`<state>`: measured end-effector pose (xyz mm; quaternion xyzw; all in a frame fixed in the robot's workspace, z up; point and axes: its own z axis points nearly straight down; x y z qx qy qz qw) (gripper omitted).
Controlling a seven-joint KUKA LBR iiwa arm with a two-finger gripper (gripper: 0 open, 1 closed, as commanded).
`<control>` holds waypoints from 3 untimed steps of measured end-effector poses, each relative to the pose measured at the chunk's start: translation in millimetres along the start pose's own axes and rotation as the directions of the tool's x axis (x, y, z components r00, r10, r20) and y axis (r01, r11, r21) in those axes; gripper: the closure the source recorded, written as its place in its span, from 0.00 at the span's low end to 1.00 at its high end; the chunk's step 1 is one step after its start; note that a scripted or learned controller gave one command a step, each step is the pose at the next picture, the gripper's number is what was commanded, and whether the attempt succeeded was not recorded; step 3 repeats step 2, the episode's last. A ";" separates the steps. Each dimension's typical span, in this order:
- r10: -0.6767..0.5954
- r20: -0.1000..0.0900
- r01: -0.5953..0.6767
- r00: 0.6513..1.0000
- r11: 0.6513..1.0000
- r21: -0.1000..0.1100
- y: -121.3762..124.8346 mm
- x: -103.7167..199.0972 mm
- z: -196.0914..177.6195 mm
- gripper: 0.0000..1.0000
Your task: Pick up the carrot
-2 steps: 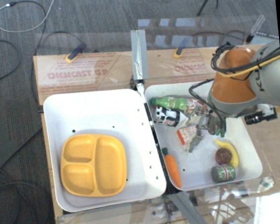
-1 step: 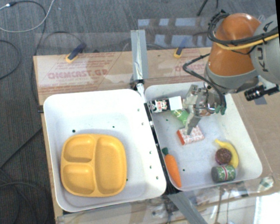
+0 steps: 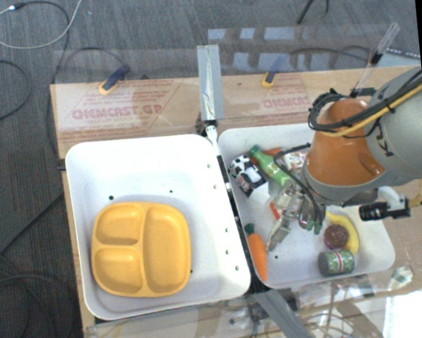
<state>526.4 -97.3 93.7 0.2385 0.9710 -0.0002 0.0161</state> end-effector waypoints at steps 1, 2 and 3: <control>0.003 0.014 -0.002 1.000 1.000 -0.007 2.9 -5.3 -11.2 1.00; 0.002 0.015 -0.002 1.000 1.000 -0.007 2.9 -5.3 -10.8 0.00; 0.002 0.015 -0.002 1.000 1.000 -0.007 2.9 -5.3 -10.8 0.00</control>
